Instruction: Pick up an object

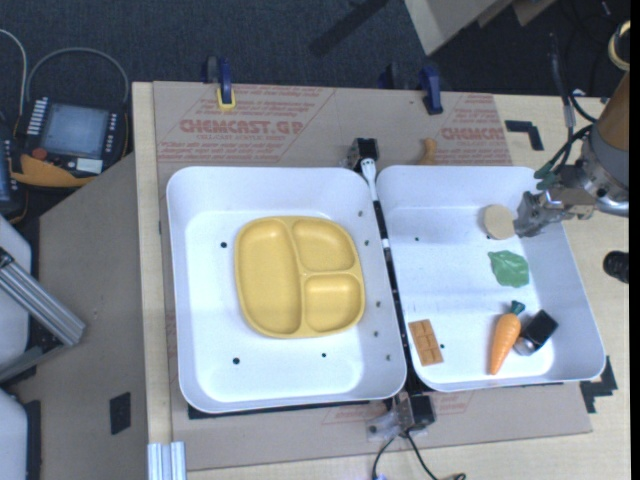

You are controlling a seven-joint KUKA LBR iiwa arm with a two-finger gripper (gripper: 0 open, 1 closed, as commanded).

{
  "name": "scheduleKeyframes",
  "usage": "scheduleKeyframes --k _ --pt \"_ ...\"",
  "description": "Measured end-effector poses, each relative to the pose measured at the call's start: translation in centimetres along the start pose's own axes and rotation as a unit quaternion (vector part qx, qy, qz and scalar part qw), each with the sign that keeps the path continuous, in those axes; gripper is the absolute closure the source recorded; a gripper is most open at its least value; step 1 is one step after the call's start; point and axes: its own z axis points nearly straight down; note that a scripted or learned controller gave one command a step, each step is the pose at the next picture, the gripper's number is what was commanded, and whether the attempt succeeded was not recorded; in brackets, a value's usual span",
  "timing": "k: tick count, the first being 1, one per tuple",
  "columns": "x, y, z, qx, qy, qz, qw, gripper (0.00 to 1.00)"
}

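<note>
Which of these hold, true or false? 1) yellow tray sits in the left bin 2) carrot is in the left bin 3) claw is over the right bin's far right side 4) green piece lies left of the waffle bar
1) The yellow tray sits in the left bin: true.
2) False: the carrot lies in the right bin.
3) The claw is over the right bin's far right side, beside a beige round piece: true.
4) False: the green piece lies right of the waffle bar.
</note>
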Motion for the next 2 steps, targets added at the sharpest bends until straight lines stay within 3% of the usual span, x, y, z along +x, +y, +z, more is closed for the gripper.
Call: scheduleKeyframes --k 2 --pt "9.4 1.0 2.0 0.0 -0.001 0.001 1.0 1.0"
